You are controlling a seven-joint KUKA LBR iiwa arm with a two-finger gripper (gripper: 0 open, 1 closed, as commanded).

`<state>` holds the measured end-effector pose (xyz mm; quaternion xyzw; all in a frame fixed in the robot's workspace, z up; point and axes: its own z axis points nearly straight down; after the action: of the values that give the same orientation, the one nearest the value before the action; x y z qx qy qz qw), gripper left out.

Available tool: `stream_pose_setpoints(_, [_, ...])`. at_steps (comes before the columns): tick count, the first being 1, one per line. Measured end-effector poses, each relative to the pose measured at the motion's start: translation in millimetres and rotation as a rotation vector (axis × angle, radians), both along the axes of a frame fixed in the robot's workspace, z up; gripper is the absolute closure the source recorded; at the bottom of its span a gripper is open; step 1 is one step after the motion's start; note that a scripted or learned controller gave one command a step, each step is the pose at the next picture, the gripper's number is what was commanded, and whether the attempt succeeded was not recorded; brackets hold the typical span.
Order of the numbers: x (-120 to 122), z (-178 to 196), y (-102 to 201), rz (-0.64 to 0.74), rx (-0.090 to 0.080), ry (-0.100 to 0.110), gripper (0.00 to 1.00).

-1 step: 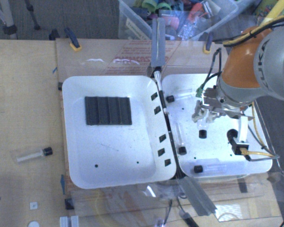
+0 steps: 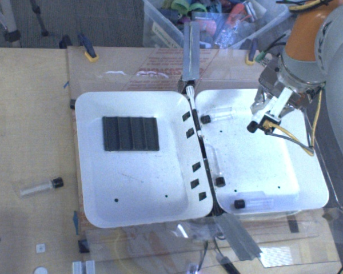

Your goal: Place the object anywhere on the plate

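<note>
while the tool (image 2: pixel 267 110) hangs above the right bin (image 2: pixel 297 176) on its far side, its opening impossible to tell and nothing seen in it, the task looks barely begun. three clear syringes (image 2: pixel 220 116) lie in that bin, the nearest just left of the tool, all well apart from the dark ridged plate (image 2: pixel 131 133) in the left bin (image 2: pixel 91 170), which is bare. grasp, carry and release all remain.

A clear tub (image 2: pixel 160 24) of colourful odds and ends stands at the far side. On the table (image 2: pixel 28 96), left and near, lies a clear tube (image 2: pixel 40 187) with a black cap.
</note>
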<state>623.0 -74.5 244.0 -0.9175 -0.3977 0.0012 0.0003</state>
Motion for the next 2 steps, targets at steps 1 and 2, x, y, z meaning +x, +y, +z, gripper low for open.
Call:
stream_pose_setpoints(1, [13.0, 105.1, -20.8, -0.617, -0.001, -0.002, 1.00])
stream_pose_setpoints(2, [-63.1, 30.4, 50.5, -0.617, -0.001, 0.001, 1.00])
